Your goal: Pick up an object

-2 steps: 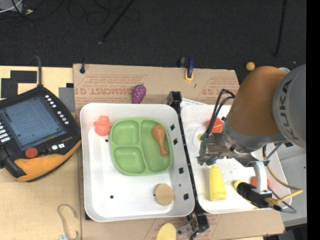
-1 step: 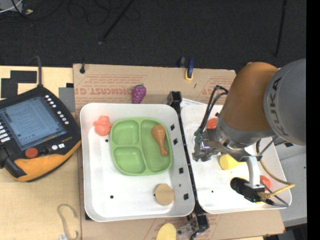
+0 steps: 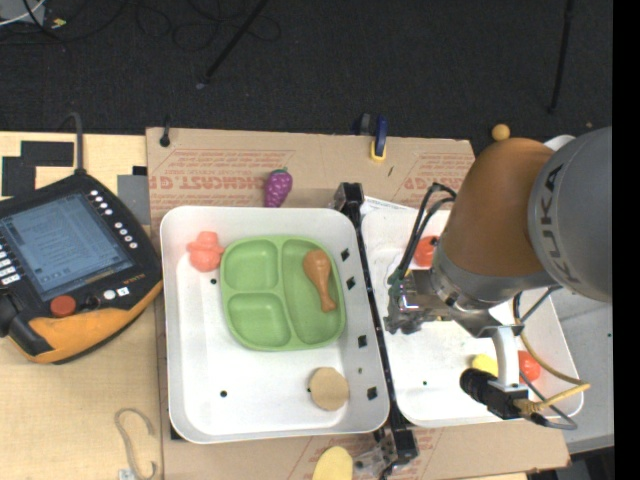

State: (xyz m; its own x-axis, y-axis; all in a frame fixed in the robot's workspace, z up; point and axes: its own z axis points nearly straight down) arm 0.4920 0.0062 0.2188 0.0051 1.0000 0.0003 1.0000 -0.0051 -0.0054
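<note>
My gripper [image 3: 404,314] hangs low over the left part of the right bin [image 3: 430,408], beneath the grey arm with its orange band. Nothing can be made out between it and the bin floor. An orange-red object [image 3: 427,252] peeks out from behind the arm at the bin's back. A yellow object [image 3: 484,365] and a small red one [image 3: 529,369] lie toward the front right. In the left bin [image 3: 190,388] sit a green divided plate [image 3: 280,293] holding a brown drumstick [image 3: 320,277], a pink toy [image 3: 204,252] and a round tan biscuit [image 3: 327,388].
The black divider [image 3: 368,308] between the bins runs just left of the gripper. Purple grapes [image 3: 278,186] lie on the cardboard behind the left bin. A yellow object [image 3: 333,463] rests at the front edge. A teach pendant [image 3: 70,258] lies at far left.
</note>
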